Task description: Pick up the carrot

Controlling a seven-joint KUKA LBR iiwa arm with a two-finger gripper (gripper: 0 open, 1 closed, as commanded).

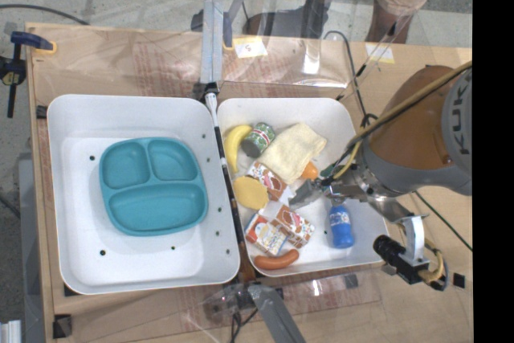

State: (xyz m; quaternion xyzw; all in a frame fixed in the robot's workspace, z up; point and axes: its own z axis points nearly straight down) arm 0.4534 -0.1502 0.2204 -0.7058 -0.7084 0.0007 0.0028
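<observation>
The carrot (309, 170) is a small orange piece in the right bin (344, 118). It pokes out from under the right edge of a pale yellow cloth (293, 149). My gripper (307, 191) hangs low in that bin, just below the carrot and close to it. The view does not show anything held in it. The grey arm with its orange band reaches in from the right and hides the bin's right wall.
The right bin also holds a banana (234, 145), a green can (259, 138), a yellow disc (250, 193), snack packets (279, 229), a sausage (275, 259) and a blue bottle (340, 226). A teal divided plate (152, 185) lies in the left bin (72, 116).
</observation>
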